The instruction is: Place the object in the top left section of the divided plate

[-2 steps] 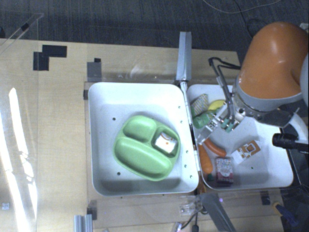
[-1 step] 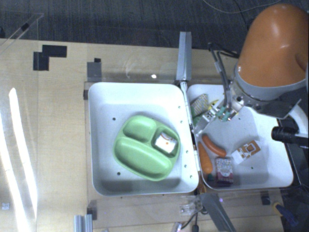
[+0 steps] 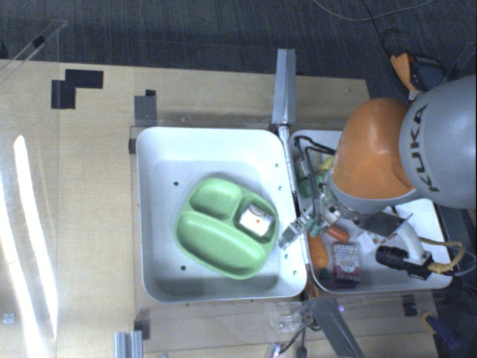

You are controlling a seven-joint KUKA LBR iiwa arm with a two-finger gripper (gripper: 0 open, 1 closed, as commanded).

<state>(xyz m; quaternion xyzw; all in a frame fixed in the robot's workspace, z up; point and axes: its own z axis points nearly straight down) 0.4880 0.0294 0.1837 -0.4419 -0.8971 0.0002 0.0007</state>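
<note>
A green divided plate (image 3: 216, 237) lies tilted in the left bin (image 3: 164, 200). A small white packet with an orange mark (image 3: 256, 221) rests in the plate's small right-hand section. The plate's upper left section (image 3: 211, 198) and its long lower section hold nothing. My gripper (image 3: 300, 227) hangs over the wall between the two bins, just right of the plate and the packet. Nothing can be made out in it. The orange band of the arm (image 3: 373, 151) covers much of the right bin.
The right bin (image 3: 432, 215) holds an orange carrot-like piece (image 3: 319, 253), a dark purple packet (image 3: 345, 263) and some green items (image 3: 305, 171) near its left wall. A grey metal post (image 3: 284, 88) stands behind the bins.
</note>
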